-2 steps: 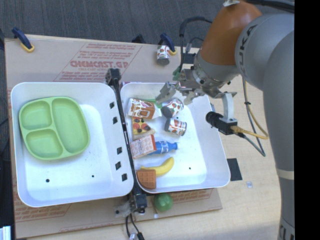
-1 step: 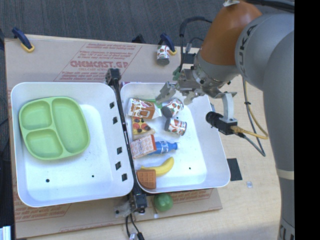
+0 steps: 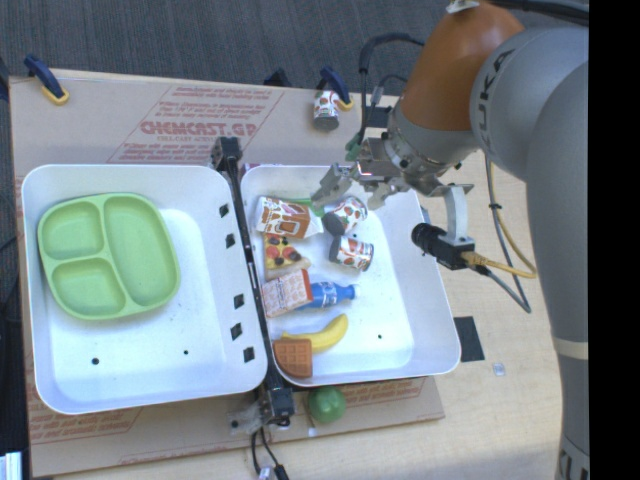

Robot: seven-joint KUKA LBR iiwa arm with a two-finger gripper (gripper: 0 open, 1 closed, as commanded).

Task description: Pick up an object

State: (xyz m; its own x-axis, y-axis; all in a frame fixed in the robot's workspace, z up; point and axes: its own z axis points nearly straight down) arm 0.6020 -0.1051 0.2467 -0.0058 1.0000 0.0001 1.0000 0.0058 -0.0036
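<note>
The end effector [image 3: 345, 186] hangs low over the far end of the right bin [image 3: 425, 313], and we can't tell how far its fingers are parted; the wrist crowds them. Just beneath it sits a small patterned can [image 3: 349, 212], looking as if it touches the fingers, with a second can [image 3: 353, 254] near it. Further down we see a snack box [image 3: 282, 219], a blue bottle [image 3: 318, 294], a banana [image 3: 326, 334] and a waffle [image 3: 294, 357]. The left bin [image 3: 140, 358] carries a green divided plate [image 3: 107, 256]. A green ball [image 3: 325, 404] rests on the tabletop [image 3: 290, 108].
</note>
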